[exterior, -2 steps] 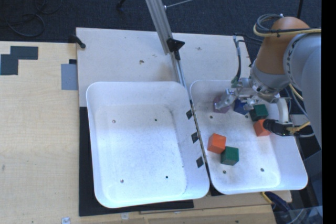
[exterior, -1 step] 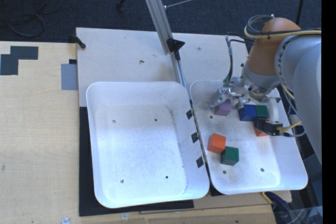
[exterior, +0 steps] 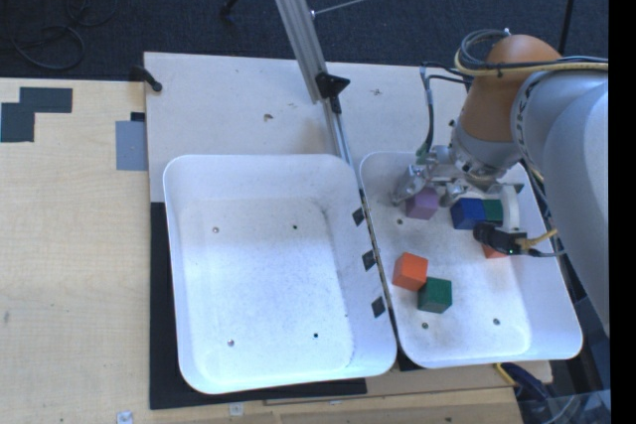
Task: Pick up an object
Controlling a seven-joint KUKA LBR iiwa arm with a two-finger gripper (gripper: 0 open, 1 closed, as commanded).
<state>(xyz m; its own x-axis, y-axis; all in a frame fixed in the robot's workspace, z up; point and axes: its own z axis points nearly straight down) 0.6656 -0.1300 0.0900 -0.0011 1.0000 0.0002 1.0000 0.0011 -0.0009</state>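
a: what's on my screen, left to right?

b: i see the left bin (exterior: 199,184) first, then the right bin (exterior: 556,333). in the right bin an orange cube (exterior: 409,270) sits near the left wall, with a dark green cube (exterior: 434,294) touching its lower right corner.

a: and the claw?

b: the gripper (exterior: 425,189) is low near the far left corner of the right bin, and a purple block (exterior: 423,205) sits at its fingertips. i can't tell whether it's gripped or whether the claw is closed. just right lies a blue block (exterior: 466,213) touching a green block (exterior: 492,210).
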